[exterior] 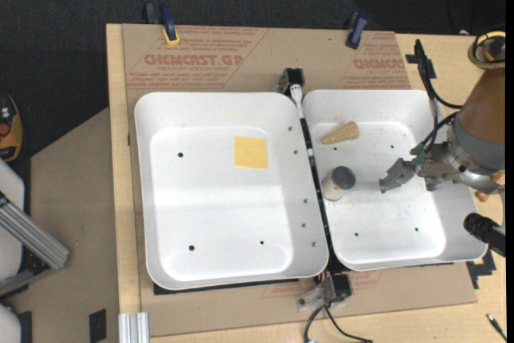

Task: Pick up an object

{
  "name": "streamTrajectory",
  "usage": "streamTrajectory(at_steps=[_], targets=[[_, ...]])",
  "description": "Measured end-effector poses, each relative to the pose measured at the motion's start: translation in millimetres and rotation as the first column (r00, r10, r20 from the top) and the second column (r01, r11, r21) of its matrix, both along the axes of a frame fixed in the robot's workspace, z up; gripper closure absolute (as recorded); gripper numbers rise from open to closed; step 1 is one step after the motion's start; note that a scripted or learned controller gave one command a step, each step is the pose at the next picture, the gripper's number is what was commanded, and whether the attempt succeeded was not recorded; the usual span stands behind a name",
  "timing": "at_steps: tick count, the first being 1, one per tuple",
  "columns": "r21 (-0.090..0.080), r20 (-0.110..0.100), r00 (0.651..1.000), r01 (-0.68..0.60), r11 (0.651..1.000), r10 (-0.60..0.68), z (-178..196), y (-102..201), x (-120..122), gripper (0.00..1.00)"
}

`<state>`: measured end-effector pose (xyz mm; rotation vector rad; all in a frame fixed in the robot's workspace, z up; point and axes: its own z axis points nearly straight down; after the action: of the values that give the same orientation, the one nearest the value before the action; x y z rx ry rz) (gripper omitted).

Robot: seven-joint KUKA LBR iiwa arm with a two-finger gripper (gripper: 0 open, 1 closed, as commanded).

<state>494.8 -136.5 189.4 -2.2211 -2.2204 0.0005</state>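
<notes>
- The small dark grey cylinder with a pale base (341, 179) lies in the right white bin (377, 253), close to that bin's left wall and a little below its middle height; take this as the likeliest thing to pick, being nearest the tool.
- The two-finger gripper (393, 177) sits over the same bin, towards its right half, with the dark finger tips pointing left. You see nothing between them; whether they stand apart or together, you cannot tell from this slant.
- The relation that matters: from the gripper, the cylinder lies at about nine o'clock, near but clearly apart, at much the same height in the view. A leftward reach, then a descent, looks like what the pick calls for.
- The cylinder seems to lie on its side, its long axis running roughly from one o'clock to seven o'clock; it may roll if nudged.
- At about eleven o'clock from the gripper, a tan, tapered cork-like cone (340, 132) lies in the upper part of the same bin, its long axis nearly left to right.
- Further out, a flat yellow square (250, 152) rests in the left white bin (209, 269), well apart from the gripper.
</notes>
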Motion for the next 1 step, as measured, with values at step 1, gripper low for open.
streamTrajectory(at_steps=[1], targets=[[-0.001,0.003,1.000,0.000,1.000,0.000,10.5,-0.1,0.6,1.00]])
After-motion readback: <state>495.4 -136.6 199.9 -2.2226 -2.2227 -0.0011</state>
